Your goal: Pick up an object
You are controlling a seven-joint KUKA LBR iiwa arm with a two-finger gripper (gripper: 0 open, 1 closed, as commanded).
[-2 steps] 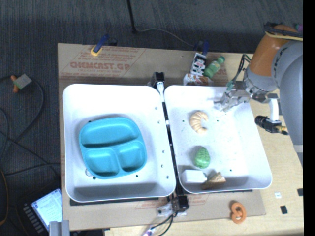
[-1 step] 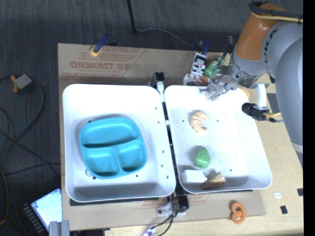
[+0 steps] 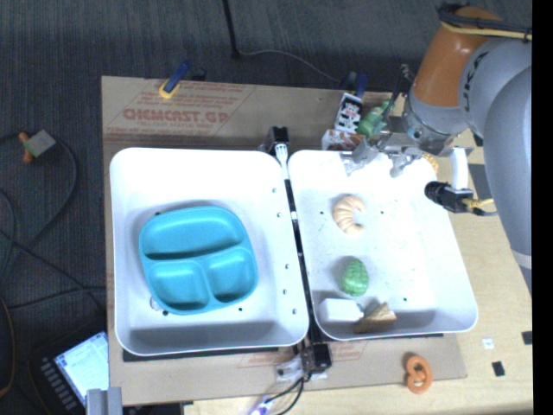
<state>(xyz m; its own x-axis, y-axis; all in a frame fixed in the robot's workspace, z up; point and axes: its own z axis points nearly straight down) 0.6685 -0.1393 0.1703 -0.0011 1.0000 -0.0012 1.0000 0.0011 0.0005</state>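
My gripper (image 3: 378, 162) hangs over the far edge of the right bin (image 3: 432, 258), its two fingers spread apart with nothing between them. Below it in that bin lies a pale tan croissant-shaped piece (image 3: 349, 212). Nearer the front sits a green round object (image 3: 354, 276). At the front wall are a white block (image 3: 340, 309) and a brown wedge (image 3: 377, 317) side by side. The croissant lies a short way in front of the fingertips, apart from them.
The left bin (image 3: 130, 188) holds a blue divided tray (image 3: 199, 258). A black clamp (image 3: 278, 138) sits at the far joint of the bins. A small orange ring (image 3: 419, 373) lies on the bench in front of the right bin. Cables cross the floor at left.
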